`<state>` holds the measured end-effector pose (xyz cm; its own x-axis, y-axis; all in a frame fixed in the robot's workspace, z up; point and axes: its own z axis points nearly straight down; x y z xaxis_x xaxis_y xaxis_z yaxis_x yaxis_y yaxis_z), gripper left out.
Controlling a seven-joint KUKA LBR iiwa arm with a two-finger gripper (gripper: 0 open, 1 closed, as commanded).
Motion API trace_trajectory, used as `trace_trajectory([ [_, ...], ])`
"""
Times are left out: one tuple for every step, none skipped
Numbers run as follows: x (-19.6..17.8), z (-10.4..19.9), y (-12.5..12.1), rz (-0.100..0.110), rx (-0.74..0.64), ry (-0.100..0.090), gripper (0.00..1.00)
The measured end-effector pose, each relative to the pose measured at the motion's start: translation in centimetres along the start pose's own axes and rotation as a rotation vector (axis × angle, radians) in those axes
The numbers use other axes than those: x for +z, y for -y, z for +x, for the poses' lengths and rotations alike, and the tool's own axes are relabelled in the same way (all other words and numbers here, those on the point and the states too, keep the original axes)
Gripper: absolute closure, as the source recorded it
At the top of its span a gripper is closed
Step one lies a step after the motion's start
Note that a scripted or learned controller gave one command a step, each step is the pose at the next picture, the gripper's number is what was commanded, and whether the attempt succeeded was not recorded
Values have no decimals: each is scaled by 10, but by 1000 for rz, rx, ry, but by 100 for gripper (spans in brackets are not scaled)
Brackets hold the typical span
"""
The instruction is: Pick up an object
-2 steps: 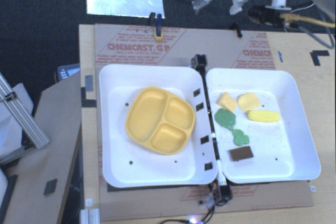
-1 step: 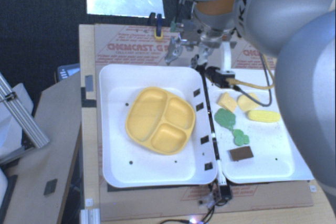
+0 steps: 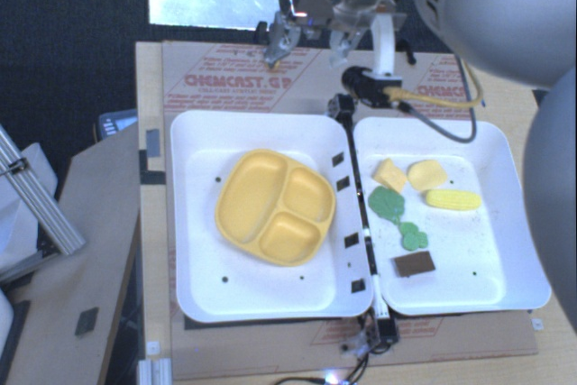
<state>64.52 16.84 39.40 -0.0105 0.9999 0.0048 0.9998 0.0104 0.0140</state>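
Here we see the gripper point(image 3: 306, 41) hanging high at the top of the camera view, above the far edge of the table point(image 3: 153, 194) and behind both bins, well apart from everything in them. Its two fingers point(image 3: 281, 39) stand spread with a clear gap and nothing between them.

The left bin point(image 3: 194, 284) holds a yellow divided plate point(image 3: 275, 206), lying flat and turned a little askew, with three compartments.

The right bin point(image 3: 505, 284) carries the small pieces we could pick from. A pale yellow wedge point(image 3: 390, 175) lies near the divider, with a rounded yellow piece point(image 3: 427, 174) just beside it. A yellow corn cob point(image 3: 453, 200) rests just below that piece. A green leafy piece point(image 3: 394, 212) runs from under the wedge down toward the bin's middle, and a brown rectangular block point(image 3: 414, 264) lies near its lower end.
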Motion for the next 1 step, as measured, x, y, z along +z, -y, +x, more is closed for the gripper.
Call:
trace_trajectory([
  [296, 23, -16, 21, 4, 7, 0],
])
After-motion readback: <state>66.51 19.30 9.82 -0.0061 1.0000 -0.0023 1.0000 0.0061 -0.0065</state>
